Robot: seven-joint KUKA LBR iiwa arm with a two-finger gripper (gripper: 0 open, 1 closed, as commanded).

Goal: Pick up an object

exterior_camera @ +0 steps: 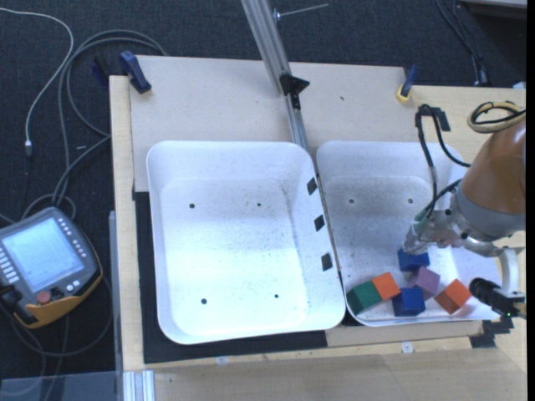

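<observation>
1. In the camera view, the grey arm with the orange band is reaching in from the right and hanging its two-finger gripper (415, 245) over the near right part of the shallow white plastic right-hand bin (368, 182), directly above a small dark blue cube (413, 261).

2. Taking that blue cube as the landmark: a pale purple cube (429, 280) is lying just beside it toward the bench's near edge, a second blue cube (409, 301) is sitting nearer still, a small orange cube (385, 286) is lying to its left and nearer, a green cube (363, 296) is sitting further left beside the orange one, and another orange cube (454, 296) is lying to its right and nearer.

3. The step in hand looks to me like the descent onto, or the closing upon, the blue cube; lifting is not yet happening as far as I can judge.

4. How the pincer is standing I cannot tell: the wrist is covering its tips, and whether they are touching the blue cube is hidden too.

5. The next move, I judge, is calling for a firm close on the blue cube alone, then a straight rise, since the purple neighbour is crowding it.

6. The shallow white left-hand bin (167, 224) is lying well apart to the landmark's left.
</observation>
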